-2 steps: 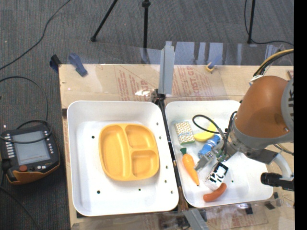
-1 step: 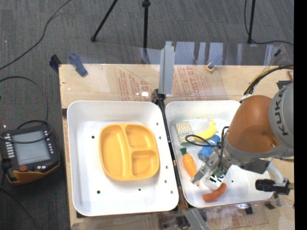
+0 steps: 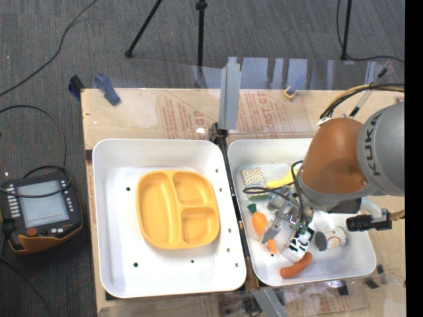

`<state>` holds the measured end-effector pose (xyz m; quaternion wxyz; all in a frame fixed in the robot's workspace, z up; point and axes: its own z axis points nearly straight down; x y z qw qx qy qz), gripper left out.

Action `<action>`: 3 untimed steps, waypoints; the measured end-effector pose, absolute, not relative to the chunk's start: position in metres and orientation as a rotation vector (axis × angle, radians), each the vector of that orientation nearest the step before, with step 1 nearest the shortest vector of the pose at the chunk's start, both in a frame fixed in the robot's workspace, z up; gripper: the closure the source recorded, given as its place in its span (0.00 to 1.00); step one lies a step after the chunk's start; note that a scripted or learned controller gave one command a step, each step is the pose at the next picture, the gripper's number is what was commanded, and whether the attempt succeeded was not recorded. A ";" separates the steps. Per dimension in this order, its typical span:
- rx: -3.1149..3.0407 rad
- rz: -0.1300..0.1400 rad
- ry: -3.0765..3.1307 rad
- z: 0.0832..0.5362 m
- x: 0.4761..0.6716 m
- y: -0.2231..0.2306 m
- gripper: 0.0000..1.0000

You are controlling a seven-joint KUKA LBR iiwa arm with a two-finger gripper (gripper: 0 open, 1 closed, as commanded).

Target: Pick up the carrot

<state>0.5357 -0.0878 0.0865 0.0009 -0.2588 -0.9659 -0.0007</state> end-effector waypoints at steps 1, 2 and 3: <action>-0.818 -0.002 -3.032 0.123 0.519 -0.080 0.00; -0.673 -0.002 -3.067 0.087 0.483 -0.125 0.00; -1.101 -0.001 -2.941 0.087 0.587 -0.098 0.00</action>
